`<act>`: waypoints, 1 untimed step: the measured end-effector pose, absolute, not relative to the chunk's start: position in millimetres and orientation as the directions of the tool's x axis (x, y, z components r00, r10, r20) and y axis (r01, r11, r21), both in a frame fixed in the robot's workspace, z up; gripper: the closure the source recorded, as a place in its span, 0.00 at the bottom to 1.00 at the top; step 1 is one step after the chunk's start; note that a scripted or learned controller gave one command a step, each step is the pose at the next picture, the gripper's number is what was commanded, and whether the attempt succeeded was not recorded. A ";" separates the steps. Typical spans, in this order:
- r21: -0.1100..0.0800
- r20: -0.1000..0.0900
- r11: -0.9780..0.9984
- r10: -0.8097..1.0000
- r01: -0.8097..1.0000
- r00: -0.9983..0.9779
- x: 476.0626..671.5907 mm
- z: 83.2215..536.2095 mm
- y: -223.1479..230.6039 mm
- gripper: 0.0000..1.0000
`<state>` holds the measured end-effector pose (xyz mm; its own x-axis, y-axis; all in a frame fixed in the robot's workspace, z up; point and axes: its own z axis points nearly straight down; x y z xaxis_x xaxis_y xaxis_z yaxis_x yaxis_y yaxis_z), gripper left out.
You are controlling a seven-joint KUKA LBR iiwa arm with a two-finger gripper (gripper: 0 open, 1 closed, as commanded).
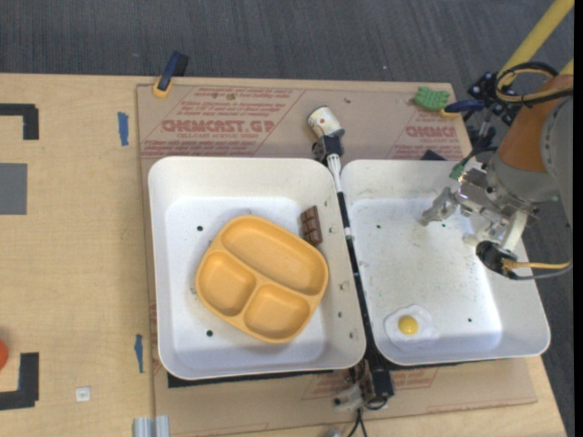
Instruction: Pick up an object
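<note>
Fried-egg toy (408, 325), the one loose object in the right bin (510, 335), lies near that bin's front wall, well apart from my gripper (446, 209), which hangs over the bin's back right part. I cannot tell how the gripper is set from this slant, and nothing shows in it. In the left bin (173, 244) one yellow divided plate (262, 278) with three compartments lies flat, with one small brown block (311, 226) just beside its far edge. That makes two bins and three objects. The egg looks the easiest pick.
</note>
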<state>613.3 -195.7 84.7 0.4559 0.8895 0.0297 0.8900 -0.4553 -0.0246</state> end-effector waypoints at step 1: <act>-0.019 0.022 -0.483 0.875 0.876 0.483 624.1 84.3 -192.8 0.00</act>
